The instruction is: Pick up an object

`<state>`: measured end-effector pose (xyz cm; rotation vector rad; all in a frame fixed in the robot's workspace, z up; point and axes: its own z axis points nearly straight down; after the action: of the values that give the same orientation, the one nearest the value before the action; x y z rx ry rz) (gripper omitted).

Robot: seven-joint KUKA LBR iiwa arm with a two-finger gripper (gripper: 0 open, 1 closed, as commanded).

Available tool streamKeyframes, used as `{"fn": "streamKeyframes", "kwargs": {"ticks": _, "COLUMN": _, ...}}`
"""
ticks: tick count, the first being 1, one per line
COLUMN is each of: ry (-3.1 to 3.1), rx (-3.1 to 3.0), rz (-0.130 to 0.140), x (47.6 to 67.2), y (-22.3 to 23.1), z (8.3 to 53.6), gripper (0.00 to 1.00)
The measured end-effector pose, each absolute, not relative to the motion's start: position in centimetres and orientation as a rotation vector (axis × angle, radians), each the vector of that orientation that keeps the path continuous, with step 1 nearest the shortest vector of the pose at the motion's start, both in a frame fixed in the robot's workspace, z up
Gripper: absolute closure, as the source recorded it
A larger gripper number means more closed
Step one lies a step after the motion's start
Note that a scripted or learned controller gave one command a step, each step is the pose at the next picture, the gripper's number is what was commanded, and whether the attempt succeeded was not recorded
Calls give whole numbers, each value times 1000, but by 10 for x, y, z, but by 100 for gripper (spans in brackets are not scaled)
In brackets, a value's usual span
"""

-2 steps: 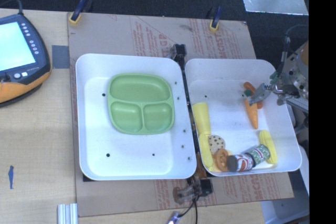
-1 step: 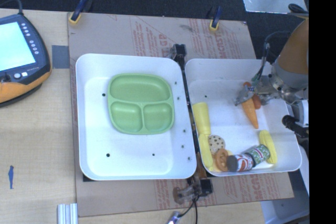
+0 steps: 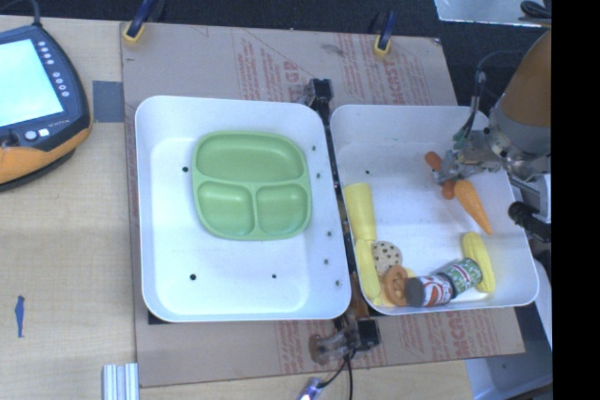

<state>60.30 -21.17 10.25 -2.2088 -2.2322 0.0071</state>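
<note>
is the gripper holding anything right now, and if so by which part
It cannot be told. The gripper sits low in the right white bin, right at the top end of the orange carrot, but no object is clearly seen between its fingers.

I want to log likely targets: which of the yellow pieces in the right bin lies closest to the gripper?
The short yellow piece near the right wall, just below the carrot. The longer ones lie along the left wall, far from the gripper.
</note>
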Motion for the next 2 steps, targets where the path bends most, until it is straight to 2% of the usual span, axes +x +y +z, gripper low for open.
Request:
{"fn": "streamKeyframes", "kwargs": {"ticks": 1, "ry": -2223, "rx": -2216, "rz": 2, "x": 579, "y": -195, "z": 162, "gripper": 100}}
{"fn": "streamKeyframes", "kwargs": {"ticks": 2, "ry": -2223, "rx": -2216, "rz": 2, "x": 619, "y": -177, "z": 166, "gripper": 100}}
